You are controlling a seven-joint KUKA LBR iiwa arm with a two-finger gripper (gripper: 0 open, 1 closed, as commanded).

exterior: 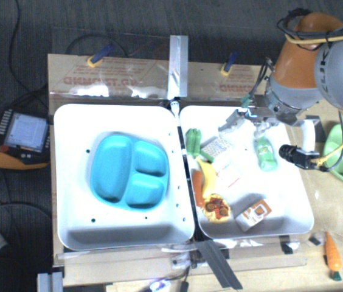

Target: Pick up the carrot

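Note:
The carrot is a thin orange stick lying along the left wall of the right bin, tight against a yellow banana. My gripper hangs over the back of the right bin, well to the right of the carrot and farther back. It is open with nothing between its fingers. One finger points left toward a clear packet. The other is just above a green bottle.
The right bin also holds a green vegetable, a pizza slice and a small brown box. A blue divided tray sits in the left bin. Another small carrot lies on the bench outside the bins, at the front right.

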